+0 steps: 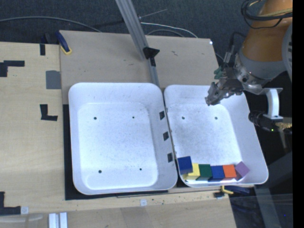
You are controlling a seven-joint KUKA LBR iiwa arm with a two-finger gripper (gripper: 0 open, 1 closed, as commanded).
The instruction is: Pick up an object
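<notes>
A row of small blocks lies along the near edge of the right bin [247, 127]: a blue block [184, 164], a yellow one [193, 172], a green one [204, 170], another blue one [217, 172], an orange one [229, 171] and a purple one [242, 168]. My gripper [212, 99] hangs over the far part of the right bin, well away from the blocks. Nothing shows between its fingers.
The left bin [76, 127] sits beside the right one, with black clips [165, 135] along the shared edge. A slanted metal post [133, 20] rises behind the bins. Black tape marks [46, 112] lie on the bench at left.
</notes>
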